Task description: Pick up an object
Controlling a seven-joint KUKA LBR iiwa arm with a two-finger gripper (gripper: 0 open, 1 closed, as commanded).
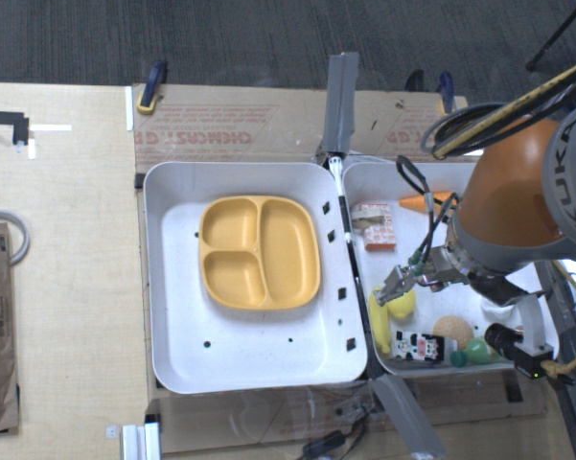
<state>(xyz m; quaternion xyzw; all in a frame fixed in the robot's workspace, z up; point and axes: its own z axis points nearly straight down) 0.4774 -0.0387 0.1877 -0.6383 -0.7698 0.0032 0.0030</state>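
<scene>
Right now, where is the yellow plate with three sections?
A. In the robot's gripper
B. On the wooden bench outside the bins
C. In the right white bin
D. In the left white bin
D: the yellow plate lies flat on the floor of the left white bin, well away from the gripper, which is over the right bin.

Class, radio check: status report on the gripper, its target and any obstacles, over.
Gripper low in right bin, over the banana. Grasp unconfirmed. Box and carrot nearby, not blocking.
</scene>
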